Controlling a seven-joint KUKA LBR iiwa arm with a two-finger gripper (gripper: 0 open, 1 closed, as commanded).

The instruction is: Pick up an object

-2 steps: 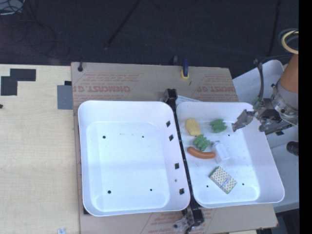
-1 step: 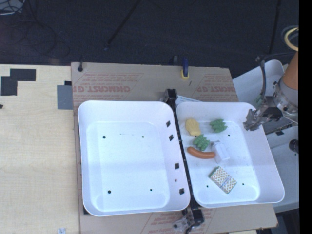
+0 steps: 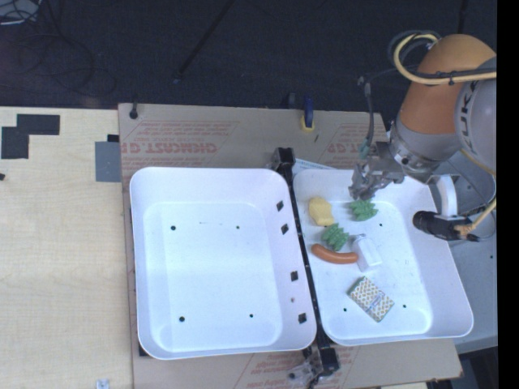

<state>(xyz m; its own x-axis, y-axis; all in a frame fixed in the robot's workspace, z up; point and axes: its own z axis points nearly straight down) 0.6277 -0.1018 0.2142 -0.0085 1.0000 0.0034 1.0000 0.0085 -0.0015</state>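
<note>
Pincer [image 3: 363,191] is low in the right bin [image 3: 442,298], right above the green toy [image 3: 362,210]. Can't tell if it's clenched. Nothing lifted yet imo, so the pick + raise is left.

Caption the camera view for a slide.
End effector above a green toy in the right bin, near a sausage and yellow piece.

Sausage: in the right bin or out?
In. The sausage lies flat on the right bin floor, touching the green piece and a small white item.
</note>
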